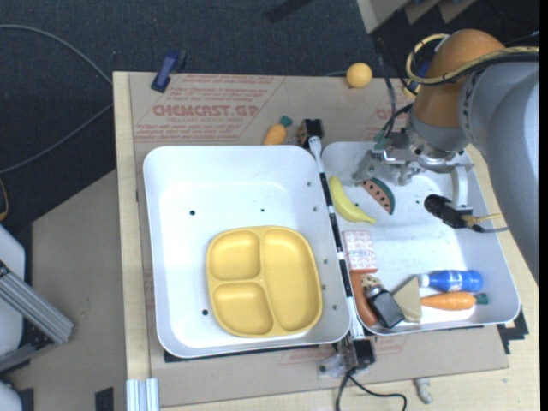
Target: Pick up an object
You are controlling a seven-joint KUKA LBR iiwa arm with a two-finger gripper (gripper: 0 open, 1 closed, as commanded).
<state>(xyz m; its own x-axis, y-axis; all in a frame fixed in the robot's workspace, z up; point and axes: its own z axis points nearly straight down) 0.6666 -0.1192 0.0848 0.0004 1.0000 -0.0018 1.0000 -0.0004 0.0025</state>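
My gripper [387,169] hangs over the far end of the right bin [497,264], fingers spread open with nothing between them. Just in front of it lies a watermelon slice [379,195], apart from the fingers. A yellow banana [347,204] rests to its left beside the bin wall. Nearer the front of this bin are a red-patterned card [359,250], a black block [387,307], a tan wedge [409,298], a blue bottle [452,280] and an orange carrot [449,300].
The left bin [171,195] holds a yellow divided plate [262,280]. On the board behind the bins sit an orange ball [360,75], a small orange toy [276,133], a black piece [312,129] and a blue clip [167,69].
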